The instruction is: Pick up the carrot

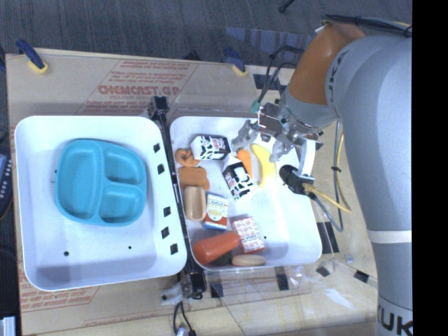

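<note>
Camera view, carrot (245, 161) just below claw (260, 140), right bin (302, 224)

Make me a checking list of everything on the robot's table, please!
Surface: bench with two white bins; left bin holds a blue divided plate.
Job's things: carrot in the right bin, near its top, beside a banana.
Clutter: cow-print cartons, doughnut, bread, red sausage, small boxes.
Grippers: gripper over the carrot area; grip unclear.
Cables: yellow cable by the wrist.
Surroundings: blue clamps, dark floor.
</note>
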